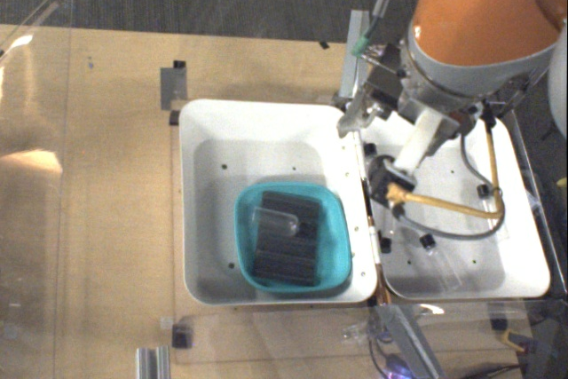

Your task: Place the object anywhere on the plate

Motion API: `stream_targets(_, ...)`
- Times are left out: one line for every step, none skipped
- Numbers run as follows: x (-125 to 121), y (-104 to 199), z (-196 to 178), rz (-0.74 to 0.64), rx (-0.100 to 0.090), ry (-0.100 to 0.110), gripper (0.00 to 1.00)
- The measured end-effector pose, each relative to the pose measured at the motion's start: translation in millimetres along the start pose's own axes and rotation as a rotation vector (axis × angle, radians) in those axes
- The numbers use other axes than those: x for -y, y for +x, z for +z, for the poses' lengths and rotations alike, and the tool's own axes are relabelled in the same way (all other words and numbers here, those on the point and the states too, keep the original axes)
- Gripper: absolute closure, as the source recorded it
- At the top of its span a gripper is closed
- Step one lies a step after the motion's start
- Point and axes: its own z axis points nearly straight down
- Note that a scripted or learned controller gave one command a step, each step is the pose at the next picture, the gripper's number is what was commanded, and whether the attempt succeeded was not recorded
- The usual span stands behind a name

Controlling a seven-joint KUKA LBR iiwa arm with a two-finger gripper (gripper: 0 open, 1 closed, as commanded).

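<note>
A teal plate sits in the left bin, toward its front. On the plate lies a black ridged block, with a clear, glassy piece resting against its upper left part. My gripper hangs under the orange wrist over the wall between the two bins, up and to the right of the plate and apart from it. No object shows at the gripper.
The right bin lies under the arm, with a small black bit on its floor. A grey post stands on the wooden bench behind the left bin's far left corner.
</note>
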Motion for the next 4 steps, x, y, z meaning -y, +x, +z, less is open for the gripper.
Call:
stream_targets(-50, -84, -6, -0.028, 0.002, -0.002, 0.0)
stream_targets(-104, -177, -7, 0.007, 0.005, -0.002, 0.0)
stream_targets(-154, -262, -7, -0.042, 0.007, -0.002, 0.0)
stream_targets(-155, -260, -19, -0.052, 0.007, -0.013, 1.0)
